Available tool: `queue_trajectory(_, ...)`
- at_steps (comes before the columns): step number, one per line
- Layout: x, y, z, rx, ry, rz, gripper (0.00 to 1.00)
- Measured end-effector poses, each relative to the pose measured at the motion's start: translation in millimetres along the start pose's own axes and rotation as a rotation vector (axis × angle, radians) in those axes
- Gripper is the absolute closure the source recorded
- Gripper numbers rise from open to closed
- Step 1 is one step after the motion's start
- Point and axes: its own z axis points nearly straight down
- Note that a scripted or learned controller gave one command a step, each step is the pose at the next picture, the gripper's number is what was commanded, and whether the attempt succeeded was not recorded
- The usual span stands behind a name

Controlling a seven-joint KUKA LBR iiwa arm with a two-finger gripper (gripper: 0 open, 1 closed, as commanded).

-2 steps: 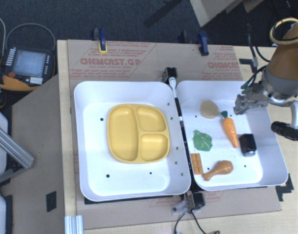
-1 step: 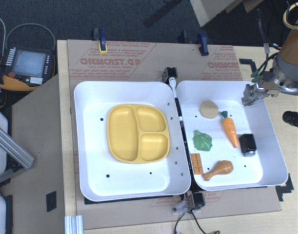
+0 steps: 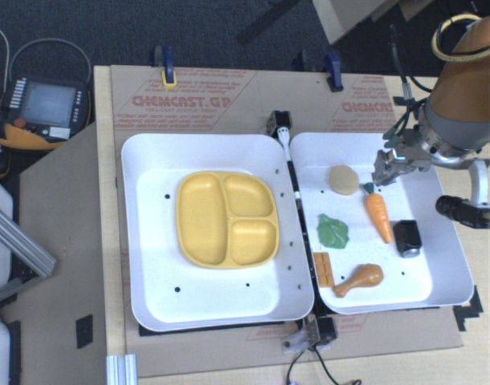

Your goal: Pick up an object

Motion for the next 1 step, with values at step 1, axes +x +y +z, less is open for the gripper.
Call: queue_trajectory(1,56.4,-12.1,6.3,0.000,0.001,-0.002,1.00)
